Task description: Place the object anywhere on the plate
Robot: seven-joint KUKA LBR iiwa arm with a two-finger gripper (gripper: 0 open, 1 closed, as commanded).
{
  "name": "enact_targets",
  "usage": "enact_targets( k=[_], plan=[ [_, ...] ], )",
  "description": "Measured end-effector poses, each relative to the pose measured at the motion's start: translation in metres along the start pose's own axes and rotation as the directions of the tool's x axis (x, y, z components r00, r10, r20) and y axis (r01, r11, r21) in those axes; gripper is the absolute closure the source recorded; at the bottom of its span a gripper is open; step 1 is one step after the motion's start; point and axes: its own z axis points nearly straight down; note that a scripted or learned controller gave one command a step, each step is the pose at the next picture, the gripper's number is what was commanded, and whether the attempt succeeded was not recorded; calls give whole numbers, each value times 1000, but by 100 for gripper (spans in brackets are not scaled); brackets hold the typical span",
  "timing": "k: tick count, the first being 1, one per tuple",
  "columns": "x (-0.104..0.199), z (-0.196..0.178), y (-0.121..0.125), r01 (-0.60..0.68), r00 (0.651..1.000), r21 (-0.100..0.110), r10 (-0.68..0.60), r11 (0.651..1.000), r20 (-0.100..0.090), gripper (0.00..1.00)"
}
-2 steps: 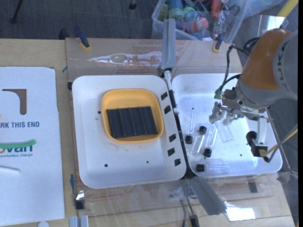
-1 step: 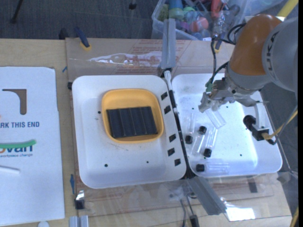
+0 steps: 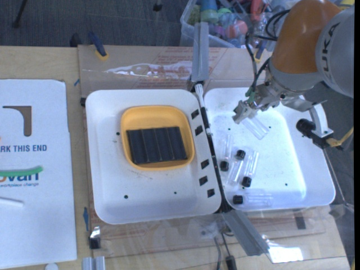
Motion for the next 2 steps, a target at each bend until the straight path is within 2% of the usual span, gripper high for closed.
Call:
enact_targets(
  k=[1, 2],
  plan=[
    [-24, -37, 30, 150, 989, -1, -150, 989, 0, 100],
    [-31, -38, 37, 463, 886, -3, -463, 886, 2, 100]
  ],
)
